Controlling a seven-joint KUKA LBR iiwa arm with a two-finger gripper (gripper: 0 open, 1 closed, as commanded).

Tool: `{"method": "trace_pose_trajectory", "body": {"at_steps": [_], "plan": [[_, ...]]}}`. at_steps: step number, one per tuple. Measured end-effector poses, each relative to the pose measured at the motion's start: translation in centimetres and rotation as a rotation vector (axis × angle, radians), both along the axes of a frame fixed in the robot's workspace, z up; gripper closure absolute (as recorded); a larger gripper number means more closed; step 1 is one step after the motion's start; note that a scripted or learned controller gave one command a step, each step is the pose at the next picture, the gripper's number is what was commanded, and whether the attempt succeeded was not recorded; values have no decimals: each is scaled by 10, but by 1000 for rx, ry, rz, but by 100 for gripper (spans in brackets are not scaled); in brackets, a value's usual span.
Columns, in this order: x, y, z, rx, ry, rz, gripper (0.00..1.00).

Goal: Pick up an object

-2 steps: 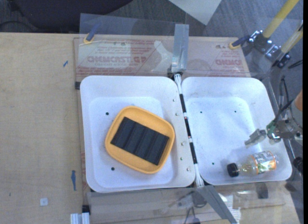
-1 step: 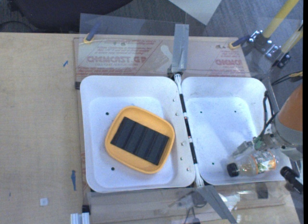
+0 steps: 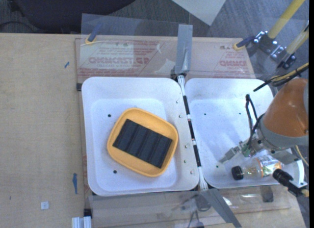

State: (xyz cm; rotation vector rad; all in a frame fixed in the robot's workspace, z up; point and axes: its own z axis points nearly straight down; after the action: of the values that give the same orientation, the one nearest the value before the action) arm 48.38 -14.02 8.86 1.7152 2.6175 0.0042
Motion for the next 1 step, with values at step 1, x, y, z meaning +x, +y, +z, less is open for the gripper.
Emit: {"method": "trace_pose_trajectory", "body": {"at_steps": [1], "plan": [[3, -46, 25, 4, 12, -208, 0]]}}
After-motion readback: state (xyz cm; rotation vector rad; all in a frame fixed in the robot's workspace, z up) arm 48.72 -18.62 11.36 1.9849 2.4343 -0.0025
